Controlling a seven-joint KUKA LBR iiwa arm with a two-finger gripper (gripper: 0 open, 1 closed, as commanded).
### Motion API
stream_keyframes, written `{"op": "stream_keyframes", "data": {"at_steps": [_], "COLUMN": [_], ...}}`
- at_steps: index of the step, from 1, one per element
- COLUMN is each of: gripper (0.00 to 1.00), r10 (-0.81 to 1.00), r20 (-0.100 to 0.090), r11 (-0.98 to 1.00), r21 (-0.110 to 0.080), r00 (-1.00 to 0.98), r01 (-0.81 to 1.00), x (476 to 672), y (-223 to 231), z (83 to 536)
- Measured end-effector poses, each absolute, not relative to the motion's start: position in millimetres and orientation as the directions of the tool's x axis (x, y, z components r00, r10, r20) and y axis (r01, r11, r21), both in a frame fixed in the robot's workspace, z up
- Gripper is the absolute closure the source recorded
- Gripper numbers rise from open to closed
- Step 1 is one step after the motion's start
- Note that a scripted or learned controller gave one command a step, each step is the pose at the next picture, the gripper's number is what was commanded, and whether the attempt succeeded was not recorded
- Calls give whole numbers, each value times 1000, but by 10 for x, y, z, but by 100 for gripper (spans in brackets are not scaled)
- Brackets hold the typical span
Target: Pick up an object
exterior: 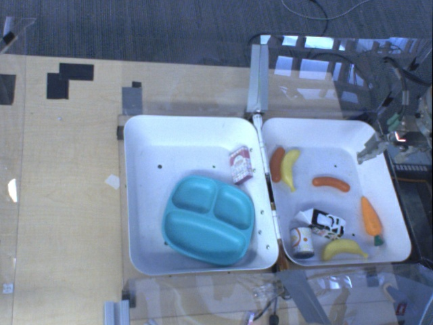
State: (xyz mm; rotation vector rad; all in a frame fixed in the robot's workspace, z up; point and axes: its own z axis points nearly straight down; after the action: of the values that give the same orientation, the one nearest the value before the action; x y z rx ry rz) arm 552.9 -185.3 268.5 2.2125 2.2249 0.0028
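The right bin [338,135] holds a red sausage [277,164] beside a small yellow banana [291,168], an orange-red sausage [331,183], an orange carrot [371,217], a second banana [345,250], a black-and-white toy [326,223] and a small can [302,241]. In the left bin [145,181] lie a teal divided plate [210,220] and a red-and-white packet [240,164]. My gripper [380,141] hangs at the right bin's far right corner, above its rim and apart from every object. It is partly lost among dark cables.
A metal post [257,80] stands behind the divider between the bins. Clear panels and cables crowd the back right. Light wooden bench [61,181] stretches to the left of the bins.
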Motion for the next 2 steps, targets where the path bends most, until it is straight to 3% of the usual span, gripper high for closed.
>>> {"op": "stream_keyframes", "data": {"at_steps": [1, 2], "gripper": [0, 0], "r10": [989, 995], "r20": [-1, -3], "r11": [146, 96], "r21": [2, 12], "r00": [-146, -96], "r01": [989, 995], "x": [5312, 5899], "y": [-1759, -1613], "z": [1118, 890]}}
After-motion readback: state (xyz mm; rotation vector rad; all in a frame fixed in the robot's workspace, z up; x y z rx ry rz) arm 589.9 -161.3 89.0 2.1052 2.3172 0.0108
